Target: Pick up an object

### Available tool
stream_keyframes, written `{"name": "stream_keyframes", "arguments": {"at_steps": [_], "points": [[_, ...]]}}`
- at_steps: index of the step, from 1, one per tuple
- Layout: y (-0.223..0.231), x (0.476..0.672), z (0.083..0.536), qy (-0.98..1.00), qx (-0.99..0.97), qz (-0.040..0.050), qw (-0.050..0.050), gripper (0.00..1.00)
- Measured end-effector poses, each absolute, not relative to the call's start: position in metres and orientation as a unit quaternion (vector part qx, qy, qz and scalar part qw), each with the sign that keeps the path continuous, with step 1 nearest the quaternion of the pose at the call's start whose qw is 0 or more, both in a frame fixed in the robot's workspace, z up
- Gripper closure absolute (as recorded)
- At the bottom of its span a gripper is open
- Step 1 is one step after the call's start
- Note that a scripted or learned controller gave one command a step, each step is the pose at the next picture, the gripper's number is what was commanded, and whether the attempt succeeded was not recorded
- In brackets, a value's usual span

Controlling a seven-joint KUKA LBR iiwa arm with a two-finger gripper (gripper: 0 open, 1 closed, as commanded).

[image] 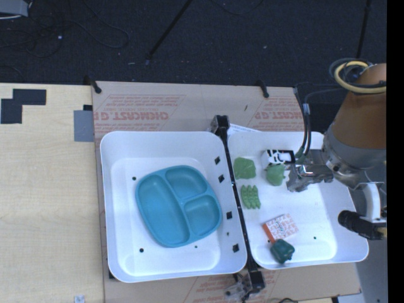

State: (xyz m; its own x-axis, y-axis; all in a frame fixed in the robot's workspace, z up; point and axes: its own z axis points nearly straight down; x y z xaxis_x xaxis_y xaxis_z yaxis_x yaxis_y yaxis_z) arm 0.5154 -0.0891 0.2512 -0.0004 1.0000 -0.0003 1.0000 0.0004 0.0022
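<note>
Gripper (297, 183): over right bin (344, 248), beside a green lump (274, 175); grip state: cannot tell.
Right bin: green blocks (244, 167), (250, 196), patterned card (279, 225), dark teal piece (283, 251).
Left bin (120, 201): blue tray (178, 204).

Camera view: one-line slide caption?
KUKA gripper hovers in the right bin beside green toys; blue divided plate fills left bin.

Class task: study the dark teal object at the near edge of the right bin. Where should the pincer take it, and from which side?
Grip the teal object across its rounded middle, descending from above. It lies low, close to the right bin's near wall, with the patterned card just behind, so a sideways approach looks cramped.
</note>
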Motion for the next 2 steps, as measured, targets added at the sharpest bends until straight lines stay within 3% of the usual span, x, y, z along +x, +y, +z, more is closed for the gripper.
{"name": "stream_keyframes", "arguments": {"at_steps": [2], "points": [[0.007,0.526,0.247,0.709,0.705,-0.0003,-0.002,1.0]]}}
